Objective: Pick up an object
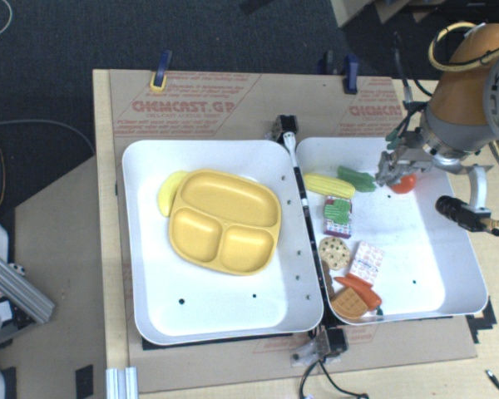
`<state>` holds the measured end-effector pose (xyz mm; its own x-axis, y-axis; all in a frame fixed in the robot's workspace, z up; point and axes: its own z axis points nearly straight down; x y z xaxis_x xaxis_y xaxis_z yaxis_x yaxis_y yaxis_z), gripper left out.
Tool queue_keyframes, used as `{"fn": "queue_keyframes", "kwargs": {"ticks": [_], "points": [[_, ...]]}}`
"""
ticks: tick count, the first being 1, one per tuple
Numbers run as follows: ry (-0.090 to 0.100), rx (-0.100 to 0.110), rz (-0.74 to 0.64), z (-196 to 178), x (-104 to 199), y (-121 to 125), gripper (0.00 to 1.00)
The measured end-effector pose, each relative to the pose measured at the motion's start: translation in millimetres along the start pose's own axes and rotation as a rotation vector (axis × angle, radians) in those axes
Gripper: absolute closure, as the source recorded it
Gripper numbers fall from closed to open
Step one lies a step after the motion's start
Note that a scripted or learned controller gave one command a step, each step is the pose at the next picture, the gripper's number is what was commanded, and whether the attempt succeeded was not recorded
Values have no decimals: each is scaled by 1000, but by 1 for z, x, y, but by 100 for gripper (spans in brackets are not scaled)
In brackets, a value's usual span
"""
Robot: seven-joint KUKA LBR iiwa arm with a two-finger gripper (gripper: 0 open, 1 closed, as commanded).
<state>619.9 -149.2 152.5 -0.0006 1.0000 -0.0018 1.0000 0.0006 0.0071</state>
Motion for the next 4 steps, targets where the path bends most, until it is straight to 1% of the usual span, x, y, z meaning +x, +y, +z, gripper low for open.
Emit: {"fn": "queue_keyframes", "kwargs": {"ticks": [1, 2, 3, 4], "points": [[0, 1, 0, -44, -2, 2, 100], [0, 1, 0, -75, -2, 3, 100], [4, 10, -4, -66, 44, -1, 100], [4, 9, -3, -73, 69, -7, 100]]}}
